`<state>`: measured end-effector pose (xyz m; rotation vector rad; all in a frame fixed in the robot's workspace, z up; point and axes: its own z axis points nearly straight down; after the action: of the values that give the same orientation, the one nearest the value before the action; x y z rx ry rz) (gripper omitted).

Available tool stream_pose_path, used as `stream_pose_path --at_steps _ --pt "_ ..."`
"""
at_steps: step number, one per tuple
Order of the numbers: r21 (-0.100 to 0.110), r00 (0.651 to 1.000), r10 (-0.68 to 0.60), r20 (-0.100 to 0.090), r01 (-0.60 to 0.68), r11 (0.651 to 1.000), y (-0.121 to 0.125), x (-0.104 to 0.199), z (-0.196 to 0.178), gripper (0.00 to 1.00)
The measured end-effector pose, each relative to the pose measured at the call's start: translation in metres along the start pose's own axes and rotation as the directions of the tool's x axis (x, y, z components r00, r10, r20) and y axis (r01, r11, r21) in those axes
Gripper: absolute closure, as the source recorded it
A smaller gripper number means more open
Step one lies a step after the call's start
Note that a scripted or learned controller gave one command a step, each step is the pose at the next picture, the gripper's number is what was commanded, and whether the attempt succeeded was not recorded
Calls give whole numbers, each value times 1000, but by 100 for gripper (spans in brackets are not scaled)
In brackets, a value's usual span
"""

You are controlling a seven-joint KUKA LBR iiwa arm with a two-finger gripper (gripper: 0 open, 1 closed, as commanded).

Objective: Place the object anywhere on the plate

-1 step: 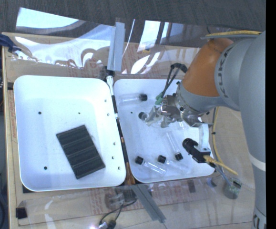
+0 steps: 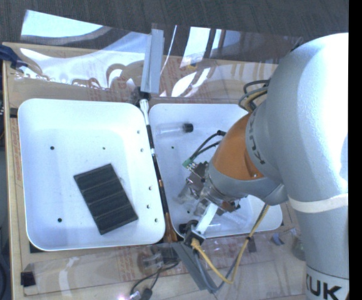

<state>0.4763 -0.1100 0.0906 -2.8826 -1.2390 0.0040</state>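
A dark grey ribbed plate (image 2: pixel 105 198) lies flat in the left bin (image 2: pixel 43 124), toward its front middle. A small clear tube with a black cap (image 2: pixel 175 129) rests on the floor of the right bin (image 2: pixel 221 112) near its back left. My gripper (image 2: pixel 192 191) hangs low over the front left part of the right bin, close to the divider between the bins. It is well in front of the tube and to the right of the plate. The arm's orange band (image 2: pixel 231 152) and grey body hide much of the right bin.
A raised rim (image 2: pixel 154 167) separates the two bins. Cables (image 2: pixel 231 270) trail from the wrist over the front edge of the bench. A clear panel and a metal post (image 2: pixel 150 61) stand behind the bins.
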Motion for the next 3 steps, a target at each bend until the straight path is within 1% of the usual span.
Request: stream_pose_path --at_steps 1,2,3 --pt "1 904 428 -2 -428 904 0 0 -144 100" --pt "1 967 253 1 -253 967 -43 125 -191 100" --pt "2 973 229 5 -229 973 -128 136 -118 100"
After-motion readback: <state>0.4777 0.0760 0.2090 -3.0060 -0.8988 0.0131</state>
